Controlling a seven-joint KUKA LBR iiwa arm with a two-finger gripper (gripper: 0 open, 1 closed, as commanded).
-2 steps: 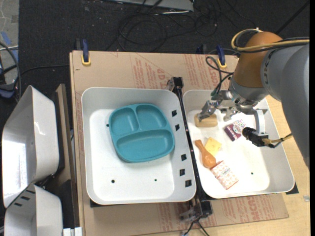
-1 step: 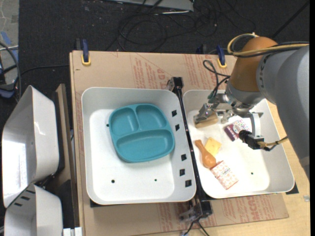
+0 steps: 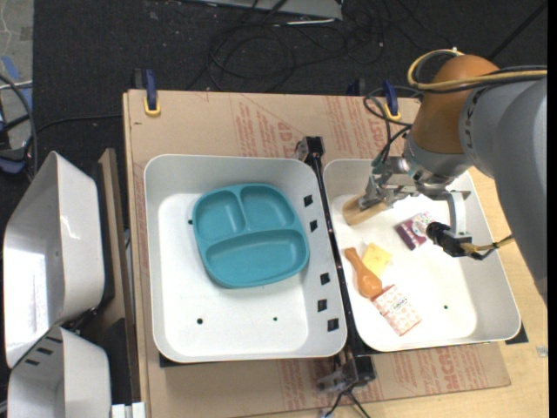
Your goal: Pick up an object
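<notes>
Approach step: gripper (image 3: 380, 195) low over the wooden block (image 3: 359, 208) in the right bin (image 3: 487, 320); finger state unreadable. You'd next need a centred close.

A flat brown cardboard-covered bench (image 3: 261, 120) carries two shallow white plastic bins side by side — the left bin (image 3: 165, 259) and the right bin (image 3: 487, 307) — their inner rims touching. Blue-and-yellow clamps (image 3: 151, 94) grip its far edge.
</notes>
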